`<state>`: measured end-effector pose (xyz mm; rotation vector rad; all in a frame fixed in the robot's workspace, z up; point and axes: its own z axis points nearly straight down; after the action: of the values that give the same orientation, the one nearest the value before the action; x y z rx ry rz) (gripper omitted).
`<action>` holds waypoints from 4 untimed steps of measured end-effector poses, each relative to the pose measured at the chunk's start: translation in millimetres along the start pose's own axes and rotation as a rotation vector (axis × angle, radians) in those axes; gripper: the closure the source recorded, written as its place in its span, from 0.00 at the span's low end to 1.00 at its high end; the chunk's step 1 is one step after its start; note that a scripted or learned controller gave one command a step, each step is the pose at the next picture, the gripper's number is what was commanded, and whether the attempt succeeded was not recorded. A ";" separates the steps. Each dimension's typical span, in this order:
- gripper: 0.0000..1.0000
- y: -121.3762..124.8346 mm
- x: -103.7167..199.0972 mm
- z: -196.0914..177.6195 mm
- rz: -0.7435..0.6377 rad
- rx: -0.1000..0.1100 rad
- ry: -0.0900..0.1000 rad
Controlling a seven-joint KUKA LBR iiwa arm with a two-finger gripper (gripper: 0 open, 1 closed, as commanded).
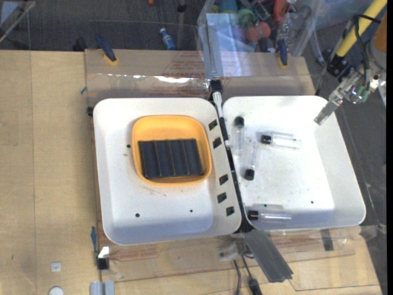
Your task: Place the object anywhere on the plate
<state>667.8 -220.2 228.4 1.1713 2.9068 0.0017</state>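
Bins are sitting side by side on the bench, the left bin [116,220] carrying an orange plate [172,126] near its centre and the right bin [331,183] lying toward three o'clock. A dark ribbed rectangular object [171,158] is already resting flat on the plate, filling most of its lower half and staying inside the raised orange rim. Across the right bin several small clear tubes with black caps are lying scattered: one tube [279,141] is pointing toward three o'clock near the bin's middle, another upright-running one [239,134] is sitting close to the divider at nine o'clock of it, a third [249,165] is lying toward six o'clock from that, and a fourth [265,214] is resting at the bin's six o'clock edge. The gripper [324,115] is hanging over the one o'clock corner of the right bin, well apart from the plate and carrying nothing visible; how it is set I cannot tell at this size. A clear box of coloured items [258,17] is standing beyond the bins at twelve o'clock.
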 end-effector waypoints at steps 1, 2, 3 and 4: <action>0.00 -3.8 4.8 -10.1 0.005 -0.001 0.002; 0.00 -6.4 2.3 -8.5 0.040 -0.001 0.002; 0.00 -7.4 2.6 -8.3 0.051 -0.002 0.003; 0.00 -3.6 4.0 -3.5 -0.058 0.002 0.004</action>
<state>662.3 -220.0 231.8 1.0873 2.9438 0.0007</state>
